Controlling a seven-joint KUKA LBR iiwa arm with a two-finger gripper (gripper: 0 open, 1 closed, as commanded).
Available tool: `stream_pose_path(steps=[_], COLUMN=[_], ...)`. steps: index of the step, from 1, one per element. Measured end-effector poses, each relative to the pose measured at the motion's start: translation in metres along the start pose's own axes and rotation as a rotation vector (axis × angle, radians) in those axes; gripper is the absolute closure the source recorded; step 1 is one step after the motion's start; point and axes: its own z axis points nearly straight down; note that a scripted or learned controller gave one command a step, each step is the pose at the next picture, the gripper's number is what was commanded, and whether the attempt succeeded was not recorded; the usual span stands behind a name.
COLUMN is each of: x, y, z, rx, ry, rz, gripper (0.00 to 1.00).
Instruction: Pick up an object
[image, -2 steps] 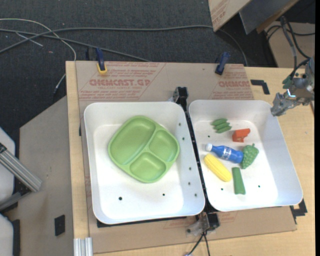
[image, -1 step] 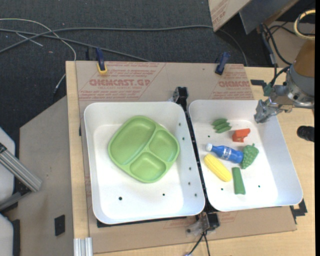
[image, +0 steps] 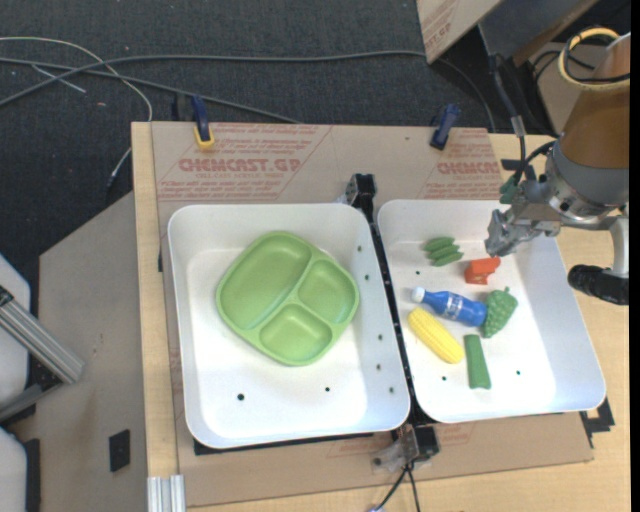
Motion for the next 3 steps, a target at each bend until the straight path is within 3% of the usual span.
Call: stream_pose_path(steps=[3], x=[0.168], y=[-0.052], z=[0.014], rx=[0.003], ry=[0.000], rz=[-0.001], gripper=[1.00])
